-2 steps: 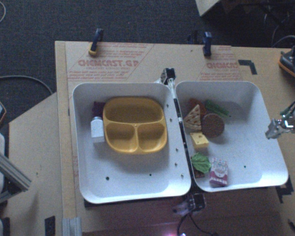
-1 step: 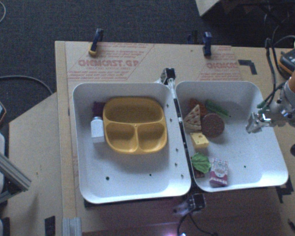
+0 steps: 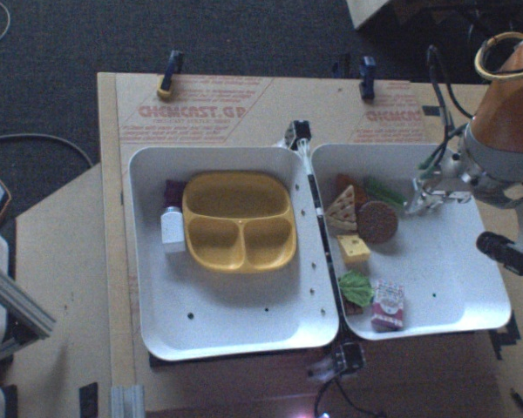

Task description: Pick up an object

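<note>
The gripper (image 3: 423, 194) sits low over the right bin (image 3: 471, 273), its pale metal fingers pointing toward the heap of play food; they are blurred against the white floor, and I cannot tell how far apart they stand or whether anything is between them. Just beside them lies a green pod-shaped piece (image 3: 383, 192), and next to that a brown round patty (image 3: 377, 221). Close by I count one wedge of sandwich (image 3: 341, 208), one yellow cheese cube (image 3: 356, 249), one green leaf (image 3: 356, 286) and one small pink carton (image 3: 388, 306), all crowded along the bin's left wall. Something reddish pokes out behind the wedge, too hidden to name.

Above the wrist the orange band (image 3: 504, 116) and grey arm run off the right edge.

There are two bins. The left bin (image 3: 152, 303) holds one yellow divided plate (image 3: 240, 221), with a small white bottle (image 3: 173, 230) touching its left rim and a dark object behind the bottle that is hard to make out.

Both bins rest on a brown board (image 3: 218, 111) printed with red lettering, with two clamps (image 3: 169, 75) on its far edge. Dark carpet lies beyond, with cables trailing at left.
</note>
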Tool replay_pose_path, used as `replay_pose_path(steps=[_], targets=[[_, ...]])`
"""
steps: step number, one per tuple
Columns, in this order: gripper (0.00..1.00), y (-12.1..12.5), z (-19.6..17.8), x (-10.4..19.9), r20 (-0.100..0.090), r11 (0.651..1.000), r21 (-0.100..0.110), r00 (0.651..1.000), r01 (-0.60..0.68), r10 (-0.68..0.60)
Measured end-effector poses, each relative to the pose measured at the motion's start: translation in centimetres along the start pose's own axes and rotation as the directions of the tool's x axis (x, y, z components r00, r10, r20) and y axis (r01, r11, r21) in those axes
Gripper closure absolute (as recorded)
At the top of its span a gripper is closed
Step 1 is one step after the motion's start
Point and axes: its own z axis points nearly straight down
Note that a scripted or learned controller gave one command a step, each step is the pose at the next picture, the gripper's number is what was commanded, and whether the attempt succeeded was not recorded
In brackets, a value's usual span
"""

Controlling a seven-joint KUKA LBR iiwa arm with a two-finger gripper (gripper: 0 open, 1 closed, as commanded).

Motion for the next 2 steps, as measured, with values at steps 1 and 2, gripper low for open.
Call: replay_pose_path(steps=[1, 2], targets=[[1.00, 2.82, -0.78, 2.95, 0.000, 1.000, -0.001, 1.000, -0.001, 0.001], [1.00, 2.77, -0.48, 3.81, -0.001, 1.000, 0.005, 1.000, -0.005, 0.005]])
